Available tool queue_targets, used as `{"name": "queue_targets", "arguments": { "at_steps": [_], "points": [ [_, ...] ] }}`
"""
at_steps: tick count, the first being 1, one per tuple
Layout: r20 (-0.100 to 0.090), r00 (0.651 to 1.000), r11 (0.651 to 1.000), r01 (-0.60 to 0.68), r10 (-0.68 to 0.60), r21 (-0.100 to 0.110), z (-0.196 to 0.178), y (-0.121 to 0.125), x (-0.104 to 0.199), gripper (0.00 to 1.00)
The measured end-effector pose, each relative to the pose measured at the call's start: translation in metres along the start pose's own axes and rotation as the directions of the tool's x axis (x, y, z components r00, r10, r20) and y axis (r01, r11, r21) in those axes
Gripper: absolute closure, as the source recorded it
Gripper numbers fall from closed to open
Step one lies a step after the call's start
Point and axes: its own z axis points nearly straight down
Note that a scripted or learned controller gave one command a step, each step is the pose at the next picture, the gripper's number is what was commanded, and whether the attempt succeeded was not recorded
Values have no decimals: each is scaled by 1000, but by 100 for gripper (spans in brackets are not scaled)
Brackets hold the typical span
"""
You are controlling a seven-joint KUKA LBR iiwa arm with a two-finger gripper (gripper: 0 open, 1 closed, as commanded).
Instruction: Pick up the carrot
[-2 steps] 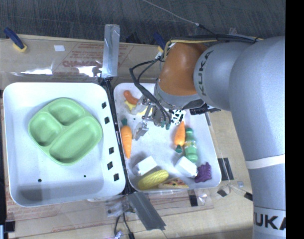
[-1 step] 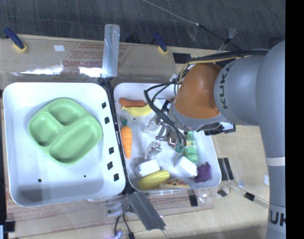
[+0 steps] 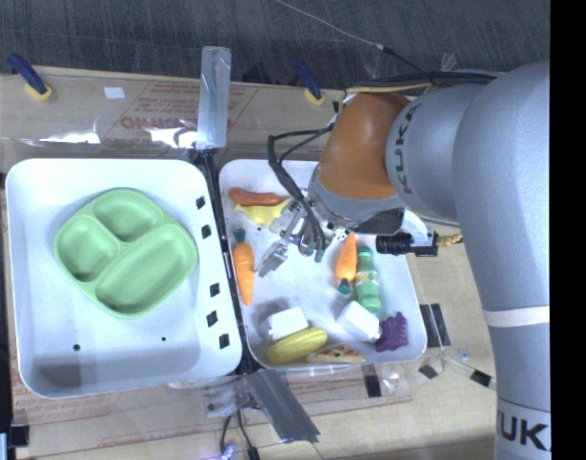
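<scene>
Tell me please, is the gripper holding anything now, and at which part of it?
Nothing is held. The gripper hangs open above the right bin, between the two carrots: one by the left wall, one to its right.

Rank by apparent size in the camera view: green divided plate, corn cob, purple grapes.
1. green divided plate, clearly largest.
2. corn cob.
3. purple grapes, smallest, though partly against the bin wall, so its margin below the corn is unsure.

A dark grey ribbed carpet floor is showing beyond the brown cardboard-covered bench, with blue plastic clamps (two visible) gripping the bench's far edge.
</scene>
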Motion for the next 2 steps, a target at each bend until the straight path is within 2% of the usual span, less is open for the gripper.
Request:
{"name": "queue_targets", "arguments": {
  "at_steps": [1,2],
  "points": [
    [-3,1000,1000,-16,16,4,18,-81,30,0],
    [-1,1000,1000,-6,6,0,7,-77,30,100]
  ]
}}
